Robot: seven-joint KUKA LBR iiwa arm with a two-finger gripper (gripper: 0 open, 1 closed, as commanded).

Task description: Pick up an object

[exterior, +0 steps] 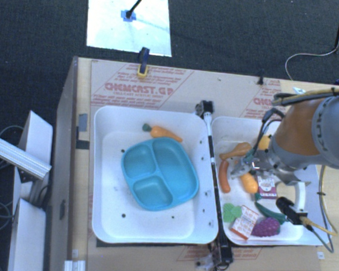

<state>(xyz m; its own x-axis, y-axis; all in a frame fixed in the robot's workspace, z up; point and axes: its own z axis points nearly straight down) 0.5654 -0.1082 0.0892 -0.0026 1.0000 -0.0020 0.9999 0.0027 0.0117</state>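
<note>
The likeliest target was the small orange-yellow toy (248, 182) lying in the right bin (307, 237), just below where the arm's wrist came down. It looked like a moulded plastic play-food piece: light, stiff, smooth and rounded, so probably slippery and apt to roll or squirt out of a pinch. My judgement is that it should be taken across its narrow middle, jaws square to its long axis, and not by a tapered end.

Just beside it, to its left, lay a red sausage-shaped toy (224, 177), long and thin, and above that an orange carrot-like piece (238, 149). A crowded grasp could nudge either one. Toward the near rim of the same bin lay a green leafy piece (231, 212), a flat red-and-white packet (245, 221) and a purple grape cluster (266, 227), close together.

The gripper (253, 165) hung low over the orange-yellow toy, but the wrist hid its tips; I cannot tell whether the jaws were released or clenched, nor whether anything sat between them.

The left bin (106, 214) held a blue divided plate (159, 173) and, beyond it, another carrot (162, 133). Both bins rested on the bench (161, 88).
</note>
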